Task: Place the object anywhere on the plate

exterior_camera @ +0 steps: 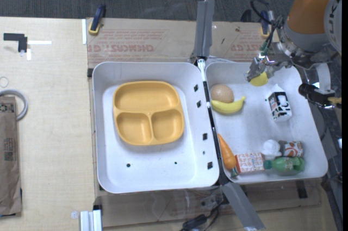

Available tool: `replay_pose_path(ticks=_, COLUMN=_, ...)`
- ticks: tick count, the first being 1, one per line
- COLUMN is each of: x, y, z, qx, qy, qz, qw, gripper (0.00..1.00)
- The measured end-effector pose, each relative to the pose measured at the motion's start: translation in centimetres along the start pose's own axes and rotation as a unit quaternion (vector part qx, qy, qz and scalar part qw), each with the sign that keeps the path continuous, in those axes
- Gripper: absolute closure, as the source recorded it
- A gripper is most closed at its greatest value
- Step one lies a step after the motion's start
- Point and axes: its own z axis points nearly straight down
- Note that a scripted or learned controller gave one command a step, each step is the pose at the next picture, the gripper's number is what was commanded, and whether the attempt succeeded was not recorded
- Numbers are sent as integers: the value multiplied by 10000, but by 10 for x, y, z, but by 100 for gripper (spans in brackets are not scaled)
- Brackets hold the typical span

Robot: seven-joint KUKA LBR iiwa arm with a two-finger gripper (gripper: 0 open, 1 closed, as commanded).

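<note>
One gripper point(259, 73) sits at the upper right of the frame, over the far edge of the right bin point(310, 132), with a small yellow object point(260, 79) between its fingers; the fingers look narrowly set around it, closed on its upper part. That yellow object is rounded, lemon-like in colour, and only its lower half shows below the fingertips. It hangs near the bin's upper wall, apart from the other items.

Two white bins lie side by side. The left bin point(109, 170) holds one yellow-orange plate point(148, 112) with three compartments: one long one along the top and two smaller ones below. The plate sits in the upper middle of its bin.

Several things lie in the right bin. One banana point(227, 105) lies near the bin's left wall, touching one tan, egg-like ball point(222, 93) just above it. One white carton with black print point(279, 105) is tilted toward the right side. One carrot point(227, 152) lies along the lower left wall. At the lower right, one small red-and-white box point(250, 162), one green bottle point(285, 165), one red-and-white can point(290, 149) and one white crumpled lump point(271, 146) cluster together, touching or nearly so.
</note>
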Motion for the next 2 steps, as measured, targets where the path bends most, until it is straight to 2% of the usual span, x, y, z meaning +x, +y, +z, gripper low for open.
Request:
replay_pose_path(ticks=1, x=64, y=-19, z=20, qx=11, qy=5, qz=-40, qw=10000, gripper=100)
replay_pose_path(ticks=2, x=141, y=-20, z=0, qx=2, qy=4, qz=-1054, qw=9944, gripper=100)
